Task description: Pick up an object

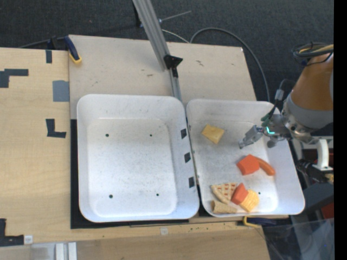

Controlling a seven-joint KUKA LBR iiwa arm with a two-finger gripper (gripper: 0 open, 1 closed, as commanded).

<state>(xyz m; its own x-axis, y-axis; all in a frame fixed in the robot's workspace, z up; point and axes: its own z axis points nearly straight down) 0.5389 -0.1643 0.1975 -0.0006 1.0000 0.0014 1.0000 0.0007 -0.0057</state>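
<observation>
The claw (250, 138) hangs over the right bin (287, 199), toward its upper right part, and honestly I can't tell how it's set, it's too small and dark. Nothing is visibly in it. Just below it and a bit right lies the orange block (249, 165) with an orange wedge (266, 168) touching it. Left of the claw and slightly up sits the yellow chunk (213, 134). Further down, near the bin's front rim, a waffle-like piece (223, 190), a red piece (239, 194) and a yellow cube (250, 201) crowd together. The left bin (87, 145) sits well off to the left.
</observation>
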